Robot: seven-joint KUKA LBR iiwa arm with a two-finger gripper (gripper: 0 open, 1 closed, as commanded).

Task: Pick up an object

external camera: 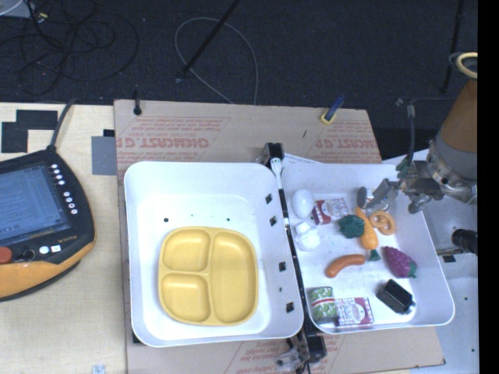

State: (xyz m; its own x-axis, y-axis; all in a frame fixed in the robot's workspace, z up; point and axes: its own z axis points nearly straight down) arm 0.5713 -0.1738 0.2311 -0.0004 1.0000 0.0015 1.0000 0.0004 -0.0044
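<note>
Your gripper (387, 195) hangs over the far right of the right bin (437, 312), released — fingers spread, nothing between them, so no object is picked yet. The candidates lie loose on the bin floor: a pretzel (383, 223) just below the fingers, a carrot (368, 235) and broccoli (352, 226) beside it, grapes (398, 261) and a sausage (344, 265) further forward. You sit nearest the pretzel — likely the target. The left bin (148, 185) holds a yellow divided plate (208, 276), well apart.
</note>
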